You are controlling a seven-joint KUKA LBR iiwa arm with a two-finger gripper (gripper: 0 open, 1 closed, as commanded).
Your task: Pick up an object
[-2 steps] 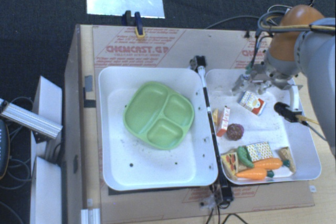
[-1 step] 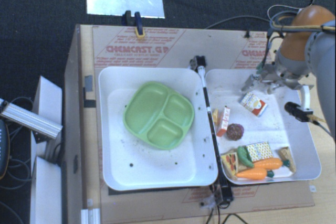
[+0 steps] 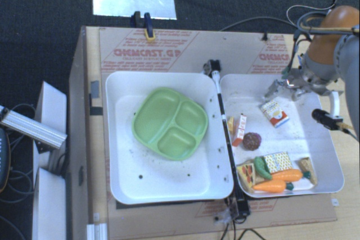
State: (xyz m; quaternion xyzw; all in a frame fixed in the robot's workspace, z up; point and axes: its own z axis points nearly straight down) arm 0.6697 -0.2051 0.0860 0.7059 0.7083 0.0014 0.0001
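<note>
1. Two shallow white bins sit side by side on the bench. The left bin (image 3: 121, 121) holds a green divided plate (image 3: 170, 123). The right bin (image 3: 332, 168) holds a scatter of small toy foods.

2. The grey arm reaches in from the right, and its gripper (image 3: 289, 87) hangs over the far part of the right bin. Whether it is released or clenched cannot be told from here. Nothing is visibly held in it.

3. The nearest thing to it is a small white and red carton (image 3: 274, 112), lying flat on the bin floor just beside and in front of the gripper. It looks like the probable target.

4. Progress, as I judge it: the approach looks made, but the pick itself is not done. The carton rests on the bin floor. Closing on it and lifting are left.

5. The carton's long axis runs diagonally, from the far left towards the near right, with its red end at the near right.

6. Other choices lie nearer the front: a narrow red and white packet (image 3: 241, 128), a dark round piece (image 3: 251, 140), and an orange carrot (image 3: 278, 180) lying roughly left to right.
</note>
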